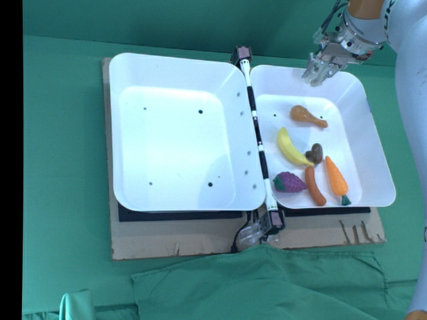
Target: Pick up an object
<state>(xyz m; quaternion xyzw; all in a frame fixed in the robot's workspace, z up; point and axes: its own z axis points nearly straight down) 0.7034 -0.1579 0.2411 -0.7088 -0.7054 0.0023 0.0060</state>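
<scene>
My gripper (317,77) hangs above the far rim of the right bin (375,145), with nothing visible between its fingers. Below it in that bin lie several toy foods: a brown chicken drumstick (307,116), a yellow banana (291,148), a small dark brown piece (315,153), an orange carrot (336,177), a red-orange sausage (314,186) and a purple grape bunch (289,182). The drumstick lies nearest the gripper, a little toward the camera.
The left bin (127,112) stands beside the right one, split by a black-and-white divider bar (256,129). Both rest on a cardboard sheet (173,240) on the green bench. Rumpled green cloth (267,285) lies at the front.
</scene>
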